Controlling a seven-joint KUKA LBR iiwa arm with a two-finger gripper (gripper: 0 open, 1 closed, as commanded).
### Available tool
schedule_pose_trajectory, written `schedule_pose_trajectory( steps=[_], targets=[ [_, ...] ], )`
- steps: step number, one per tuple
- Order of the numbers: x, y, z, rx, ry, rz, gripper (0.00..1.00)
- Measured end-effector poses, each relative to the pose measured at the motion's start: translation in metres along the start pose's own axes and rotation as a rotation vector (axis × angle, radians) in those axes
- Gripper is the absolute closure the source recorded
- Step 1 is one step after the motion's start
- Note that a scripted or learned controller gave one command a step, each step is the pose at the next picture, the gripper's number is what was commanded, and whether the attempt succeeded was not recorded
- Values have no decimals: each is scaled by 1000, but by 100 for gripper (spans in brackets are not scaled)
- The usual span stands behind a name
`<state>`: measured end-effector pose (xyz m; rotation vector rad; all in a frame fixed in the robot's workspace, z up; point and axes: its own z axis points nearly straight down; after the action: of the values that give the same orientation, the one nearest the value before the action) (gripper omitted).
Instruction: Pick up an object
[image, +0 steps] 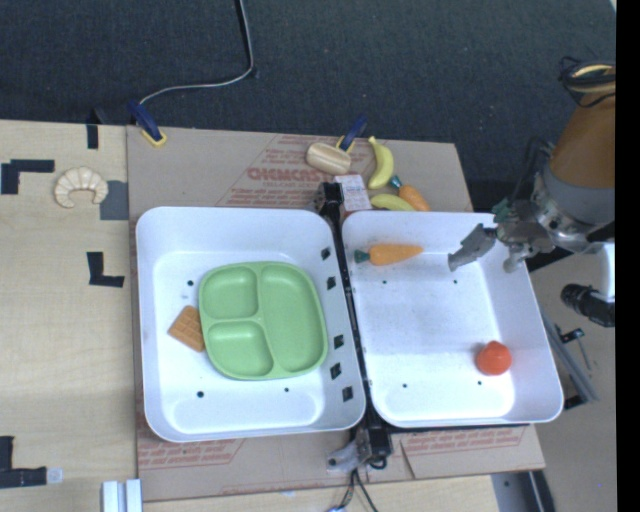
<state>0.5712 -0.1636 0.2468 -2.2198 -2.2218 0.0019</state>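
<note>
An orange carrot (393, 254) lies at the back left of the right bin (430, 400). A red ball-like fruit (492, 357) rests near that bin's front right. My gripper (490, 258) hangs over the bin's back right edge, open, with nothing between its fingers. The carrot is to its left and the red fruit lies well in front of it. The left bin (165, 240) holds a green divided plate (263, 320) with a tan cracker (187, 327) at the plate's left edge.
Behind the bins on the cardboard lie a bread roll (328, 156), yellow bananas (380, 165) and a small box (352, 190). A croissant (80, 186) sits on the bench at the far left. Clips join the bins along the middle seam (345, 330).
</note>
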Motion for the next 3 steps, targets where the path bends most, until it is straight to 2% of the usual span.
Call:
schedule_pose_trajectory(
  steps=[1,2,3],
  targets=[
    [-44,-35,57,1,-1,2,0],
    [-58,-88,108,1,1,2,0],
    [-33,-87,161,-3,-2,2,0]
  ],
)
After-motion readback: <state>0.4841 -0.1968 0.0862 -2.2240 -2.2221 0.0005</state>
